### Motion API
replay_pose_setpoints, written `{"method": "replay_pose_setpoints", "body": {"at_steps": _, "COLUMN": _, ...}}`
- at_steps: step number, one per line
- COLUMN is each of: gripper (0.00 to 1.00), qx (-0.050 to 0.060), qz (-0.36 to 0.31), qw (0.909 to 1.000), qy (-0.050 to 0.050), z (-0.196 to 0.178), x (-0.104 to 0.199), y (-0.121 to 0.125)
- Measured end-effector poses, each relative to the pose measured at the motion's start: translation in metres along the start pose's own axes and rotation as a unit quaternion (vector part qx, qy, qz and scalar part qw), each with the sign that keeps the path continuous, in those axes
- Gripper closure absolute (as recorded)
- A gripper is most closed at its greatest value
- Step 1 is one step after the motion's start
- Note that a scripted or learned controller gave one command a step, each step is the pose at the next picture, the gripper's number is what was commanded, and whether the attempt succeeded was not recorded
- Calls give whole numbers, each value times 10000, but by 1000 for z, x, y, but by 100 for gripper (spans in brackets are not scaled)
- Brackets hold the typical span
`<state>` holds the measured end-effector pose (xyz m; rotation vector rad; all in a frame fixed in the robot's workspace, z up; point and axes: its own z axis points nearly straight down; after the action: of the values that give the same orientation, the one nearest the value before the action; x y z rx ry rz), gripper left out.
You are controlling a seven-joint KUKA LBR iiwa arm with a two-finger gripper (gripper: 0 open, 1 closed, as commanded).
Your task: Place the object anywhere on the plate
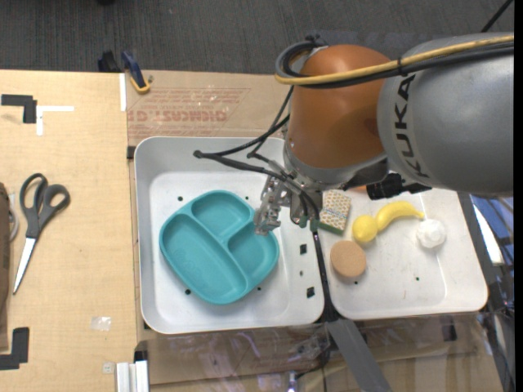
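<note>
A teal plate (214,247) with three compartments lies in the left bin (155,219). My gripper (274,216) hangs over the plate's right rim, close to the divider between the two bins, under the arm's big orange wrist. I see nothing clearly held in it. In the right bin (458,288) lie a yellow-green sponge (336,211), a yellow banana-shaped toy (387,220), a white ball (431,233) and a brown round disc (349,260). The arm hides part of the sponge and the back of the right bin.
Black cables (237,158) trail from the wrist across the back of the left bin. Scissors (37,211) lie on the wooden bench to the left. A cardboard sheet (196,104) sits behind the bins.
</note>
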<state>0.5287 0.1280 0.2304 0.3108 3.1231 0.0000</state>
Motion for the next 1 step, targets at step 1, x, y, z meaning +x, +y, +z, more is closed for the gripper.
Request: {"method": "replay_pose_setpoints", "body": {"at_steps": 1, "gripper": 100, "qx": 6, "qz": -22, "qw": 10000, "qy": 19, "z": 33, "x": 40, "y": -60}}
